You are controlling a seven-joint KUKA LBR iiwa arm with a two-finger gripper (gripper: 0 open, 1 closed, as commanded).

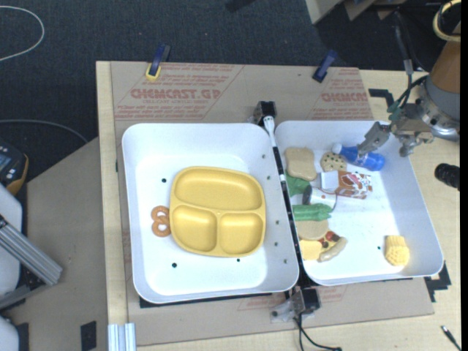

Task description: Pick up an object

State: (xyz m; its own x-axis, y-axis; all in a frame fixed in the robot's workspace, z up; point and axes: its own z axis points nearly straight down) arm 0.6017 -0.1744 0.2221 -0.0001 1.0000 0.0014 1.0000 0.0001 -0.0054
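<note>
The right bin (420,196) holds several toy foods: a tan bread slice (298,161), a cookie (331,161), a blue bottle (364,157), a red and white packet (354,184), a green pea pod (311,211), a pizza slice (325,248) and a yellow corn cob (395,251). My gripper (390,139) hangs over the far right part of this bin. Its fingers are spread open with nothing between them. The left fingertip (375,135) sits just above the blue bottle.
The left bin (139,167) carries a yellow divided plate (217,209) and a small pretzel (160,221) beside it. Clamps (154,63) hold the cardboard base at the back. A cable and connector (265,112) sit between the bins' far corners.
</note>
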